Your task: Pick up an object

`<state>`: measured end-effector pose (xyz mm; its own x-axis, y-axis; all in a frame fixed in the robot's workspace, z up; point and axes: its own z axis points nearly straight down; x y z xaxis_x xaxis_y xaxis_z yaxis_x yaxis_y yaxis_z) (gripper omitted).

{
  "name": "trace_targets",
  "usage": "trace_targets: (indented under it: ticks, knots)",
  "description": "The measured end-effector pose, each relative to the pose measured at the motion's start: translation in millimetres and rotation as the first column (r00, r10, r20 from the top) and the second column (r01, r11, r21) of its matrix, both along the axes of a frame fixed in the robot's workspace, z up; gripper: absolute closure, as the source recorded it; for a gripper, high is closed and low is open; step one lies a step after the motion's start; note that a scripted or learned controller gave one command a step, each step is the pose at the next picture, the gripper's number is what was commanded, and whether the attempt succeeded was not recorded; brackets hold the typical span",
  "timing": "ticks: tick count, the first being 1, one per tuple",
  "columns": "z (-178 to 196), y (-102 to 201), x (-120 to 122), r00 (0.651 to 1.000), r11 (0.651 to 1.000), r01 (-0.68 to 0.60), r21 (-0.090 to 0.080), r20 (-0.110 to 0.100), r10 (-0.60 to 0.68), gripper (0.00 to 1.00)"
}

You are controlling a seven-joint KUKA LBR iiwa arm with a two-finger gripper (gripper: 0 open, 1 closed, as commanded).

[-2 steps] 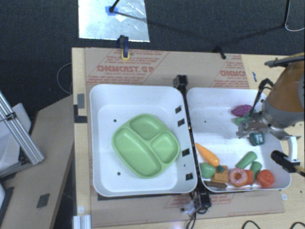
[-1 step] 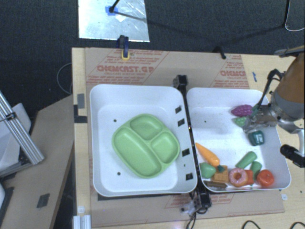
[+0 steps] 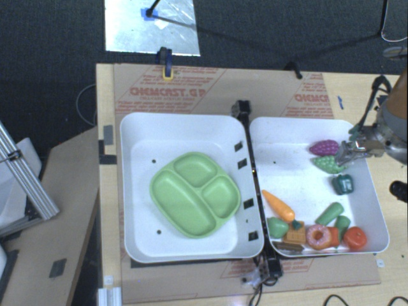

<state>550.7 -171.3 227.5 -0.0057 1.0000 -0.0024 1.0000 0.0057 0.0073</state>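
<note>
The right bin [image 3: 280,152] holds several toy foods. A purple grape bunch [image 3: 324,148] and a green grape bunch [image 3: 327,165] lie near its right wall. My gripper [image 3: 348,153] hangs at that wall, just right of both bunches and close to the green one. Below it sits a dark teal piece [image 3: 343,184]. Along the front edge lie an orange carrot [image 3: 278,204], a green pepper [image 3: 276,227], a pink donut [image 3: 317,236], a green cucumber [image 3: 329,213] and a red tomato [image 3: 355,237].
The left bin [image 3: 143,145] carries a green divided plate [image 3: 194,194]. A black divider clamp [image 3: 242,110] sits where the two bins meet. The grey arm [image 3: 395,123] enters over the right bench edge.
</note>
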Motion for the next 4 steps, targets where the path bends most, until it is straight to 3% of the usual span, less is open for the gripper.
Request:
trace_targets:
  ticks: [2,4]
  knots:
    - [15.3,115.5,-10.1,1.000,1.000,-0.005,0.005,-0.005,0.005,1.00]
    - [-2.6,216.5,-35.4,1.000,1.000,-0.004,0.005,-0.007,0.004,1.00]
